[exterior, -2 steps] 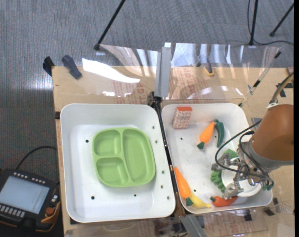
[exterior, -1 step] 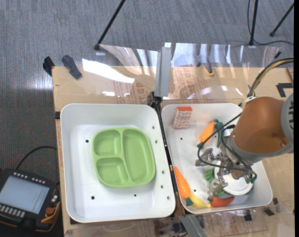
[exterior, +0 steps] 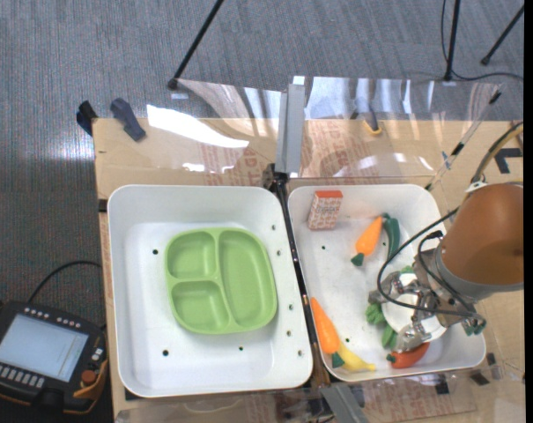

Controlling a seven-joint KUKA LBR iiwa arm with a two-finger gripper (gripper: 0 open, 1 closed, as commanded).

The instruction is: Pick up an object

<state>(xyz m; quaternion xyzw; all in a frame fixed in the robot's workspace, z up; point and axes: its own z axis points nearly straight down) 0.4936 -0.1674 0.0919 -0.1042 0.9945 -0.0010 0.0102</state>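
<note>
Item: grey arm with orange band, two-finger gripper, entered from three o'clock and lowered over the right shallow white bin at its five o'clock corner. Whether the fingers were released or clenched could not be told; cables and wrist hid them.

Candidate objects, right bin: a red-orange rounded toy just below the gripper; green toy pieces at its nine o'clock, close by; a long orange toy carrot with green and yellow end along the bin's seven o'clock edge; a smaller orange toy carrot beside a dark green curved piece near twelve o'clock; a small reddish cardboard carton at eleven o'clock.

Risks, as judged: the pieces under the gripper lay crowded, so the fingers could close on two at once or nudge one aside. The bin wall stood near and could foul a low approach.

Surroundings: the left white bin held a green divided plastic plate. A handheld controller with screen lay off the counter at eight o'clock.
</note>
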